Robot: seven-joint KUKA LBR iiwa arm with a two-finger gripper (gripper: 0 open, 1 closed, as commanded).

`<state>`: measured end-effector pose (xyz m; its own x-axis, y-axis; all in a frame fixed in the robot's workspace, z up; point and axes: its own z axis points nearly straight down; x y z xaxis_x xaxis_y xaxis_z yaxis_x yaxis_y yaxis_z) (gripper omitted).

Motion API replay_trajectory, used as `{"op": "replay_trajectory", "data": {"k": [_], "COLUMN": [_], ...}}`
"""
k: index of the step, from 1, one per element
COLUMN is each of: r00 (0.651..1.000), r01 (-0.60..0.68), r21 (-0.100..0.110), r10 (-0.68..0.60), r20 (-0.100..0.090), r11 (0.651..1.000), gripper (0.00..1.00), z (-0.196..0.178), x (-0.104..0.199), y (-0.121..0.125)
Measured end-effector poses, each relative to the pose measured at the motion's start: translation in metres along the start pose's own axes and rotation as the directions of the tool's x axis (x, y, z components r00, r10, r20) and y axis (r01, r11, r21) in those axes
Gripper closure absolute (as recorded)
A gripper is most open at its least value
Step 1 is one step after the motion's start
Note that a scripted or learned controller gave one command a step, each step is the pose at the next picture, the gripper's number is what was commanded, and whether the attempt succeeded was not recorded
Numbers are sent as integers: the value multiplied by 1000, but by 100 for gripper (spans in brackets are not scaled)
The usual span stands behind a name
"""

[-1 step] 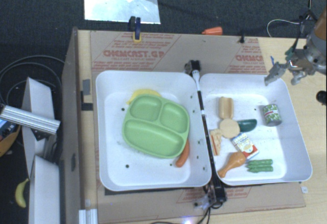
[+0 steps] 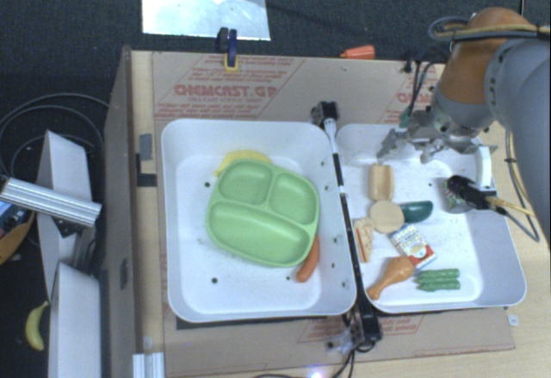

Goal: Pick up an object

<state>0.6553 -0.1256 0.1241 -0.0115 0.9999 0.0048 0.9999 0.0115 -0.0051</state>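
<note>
Lying upright in view in the right bin (image 2: pixel 508 269), the bread roll (image 2: pixel 380 182) is placed just below the gripper (image 2: pixel 413 144) (apparently spread, nothing held).

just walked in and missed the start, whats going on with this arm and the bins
A grey robot arm reaches in from the right, its gripper hovering over the back of the right bin with nothing visibly held. That bin holds toy food: a bread roll, a drumstick and green beans. The left bin has a green divided tray and a carrot.
</note>
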Motion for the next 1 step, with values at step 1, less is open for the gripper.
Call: {"op": "replay_trajectory", "data": {"k": [1], "r00": [1000], "r01": [-5], "r21": [-2], "r10": [5], "r20": [3], "r11": [1000], "gripper": [0], "z": [42], "x": [33], "y": [-29]}}
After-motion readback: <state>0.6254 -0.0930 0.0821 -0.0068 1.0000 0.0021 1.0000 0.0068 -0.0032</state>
